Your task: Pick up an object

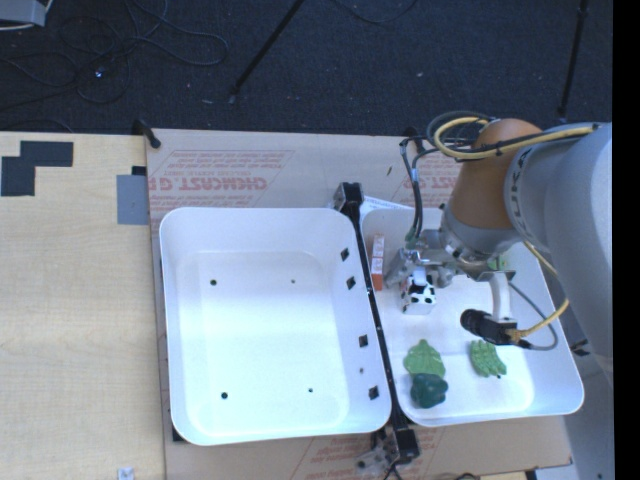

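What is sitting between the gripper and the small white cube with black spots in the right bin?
Nothing visible: the gripper sits directly above the small white black-spotted cube, with the green items lower in the right bin.

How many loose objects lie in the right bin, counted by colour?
Light green: 2, one beside the bins' divider and one further right.
Dark green: 1.
White with black spots: 1, below the gripper.
Orange and white: 1, against the left wall.
Total: 5
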`<state>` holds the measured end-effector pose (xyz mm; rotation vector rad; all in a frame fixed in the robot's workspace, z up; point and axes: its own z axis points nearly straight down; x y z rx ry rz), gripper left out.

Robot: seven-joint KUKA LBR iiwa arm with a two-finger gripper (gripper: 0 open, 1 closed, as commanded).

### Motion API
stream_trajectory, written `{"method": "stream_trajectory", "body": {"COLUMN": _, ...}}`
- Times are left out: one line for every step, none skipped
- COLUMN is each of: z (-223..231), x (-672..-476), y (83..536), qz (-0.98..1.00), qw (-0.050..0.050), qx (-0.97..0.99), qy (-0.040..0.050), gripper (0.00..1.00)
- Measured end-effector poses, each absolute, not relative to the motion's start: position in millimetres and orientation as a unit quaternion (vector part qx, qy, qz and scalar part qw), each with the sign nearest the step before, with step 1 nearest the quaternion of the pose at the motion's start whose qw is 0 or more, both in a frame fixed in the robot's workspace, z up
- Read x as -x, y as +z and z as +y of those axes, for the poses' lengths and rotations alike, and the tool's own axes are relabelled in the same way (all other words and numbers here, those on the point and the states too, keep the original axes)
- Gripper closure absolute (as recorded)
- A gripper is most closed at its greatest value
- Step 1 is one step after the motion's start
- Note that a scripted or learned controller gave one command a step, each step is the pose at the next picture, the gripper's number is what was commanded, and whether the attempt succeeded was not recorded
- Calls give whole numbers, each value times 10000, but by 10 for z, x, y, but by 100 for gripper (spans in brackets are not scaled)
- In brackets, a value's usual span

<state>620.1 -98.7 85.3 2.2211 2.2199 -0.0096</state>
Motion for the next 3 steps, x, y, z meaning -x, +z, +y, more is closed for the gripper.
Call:
{"method": "stream_trajectory", "body": {"z": -994, "x": -6210, "y": 877, "qz": 7062, "qw": 4, "qx": -7081, "qy": -19, "gripper": 0}}
{"method": "stream_trajectory", "body": {"z": -1149, "x": -6332, "y": 877, "qz": 7068, "qw": 0, "qx": -7074, "qy": -4, "gripper": 0}}
{"method": "stream_trajectory", "body": {"z": -1175, "x": -6217, "y": 873, "qz": 7068, "qw": -18, "qx": -7074, "qy": -14, "gripper": 0}}
